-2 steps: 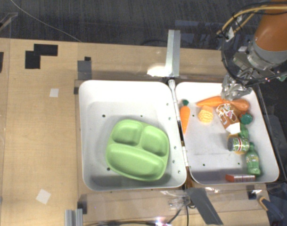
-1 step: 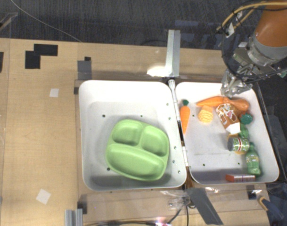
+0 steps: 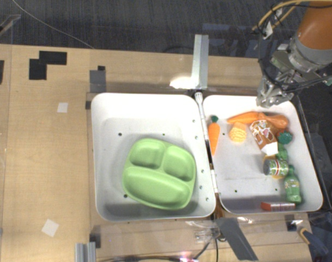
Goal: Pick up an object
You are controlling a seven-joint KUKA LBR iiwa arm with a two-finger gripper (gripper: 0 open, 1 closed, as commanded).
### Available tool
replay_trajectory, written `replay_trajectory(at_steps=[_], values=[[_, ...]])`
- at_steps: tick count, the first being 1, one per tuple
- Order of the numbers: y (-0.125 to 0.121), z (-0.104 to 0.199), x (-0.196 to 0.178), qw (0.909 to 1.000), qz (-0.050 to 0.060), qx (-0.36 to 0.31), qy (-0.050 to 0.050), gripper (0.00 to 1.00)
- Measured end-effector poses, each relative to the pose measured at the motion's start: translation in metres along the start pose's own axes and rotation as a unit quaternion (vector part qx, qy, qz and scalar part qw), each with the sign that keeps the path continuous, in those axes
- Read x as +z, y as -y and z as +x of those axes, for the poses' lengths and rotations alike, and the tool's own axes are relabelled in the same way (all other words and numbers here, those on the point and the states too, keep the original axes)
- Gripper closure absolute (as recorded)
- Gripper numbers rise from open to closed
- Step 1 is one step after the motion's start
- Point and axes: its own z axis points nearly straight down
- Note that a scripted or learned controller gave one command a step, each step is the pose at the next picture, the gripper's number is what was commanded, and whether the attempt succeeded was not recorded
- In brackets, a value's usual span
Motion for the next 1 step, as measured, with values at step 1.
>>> replay_trajectory(at_steps=[1], values=[[0.0011,-0.0031,-0.0137,1.0,0.004,0.001,0.005,1.0]])
